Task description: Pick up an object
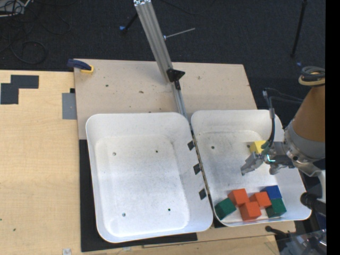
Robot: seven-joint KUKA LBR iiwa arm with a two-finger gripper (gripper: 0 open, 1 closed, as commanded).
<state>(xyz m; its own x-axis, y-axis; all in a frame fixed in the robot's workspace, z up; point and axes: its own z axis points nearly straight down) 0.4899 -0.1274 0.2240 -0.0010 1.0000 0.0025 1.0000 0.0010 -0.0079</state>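
A: Okay, right bin (pixel 234 122) first. What's in it?

B: Blocks bunched in its near corner: three orange (pixel 249 202), two green (pixel 225 207), one blue (pixel 273 192). Oranges in the middle of the bunch, touching each other. One green at the bunch's left end, the other at its right end under the blue.

A: Yellow block (pixel 258 146)?

B: Also in the right bin, toward its right wall, well apart from the bunch. Sits just at the hand.

A: Hand (pixel 261 160) status?

B: Over the right bin, arm (pixel 311 126) coming in past the bin's right wall. Grey fingers point left, toward the bin's middle. Yellow block touches or overlaps the top of the hand; can't tell if it's between the fingers. Open or closed, can't tell either.

A: Left bin (pixel 139 177)?

B: Touching the right bin's left wall, black clips (pixel 195 168) along that seam.

A: Anything else?

B: Aluminium bar (pixel 158 40) slants up from the right bin's far left corner across the desk (pixel 127 86).
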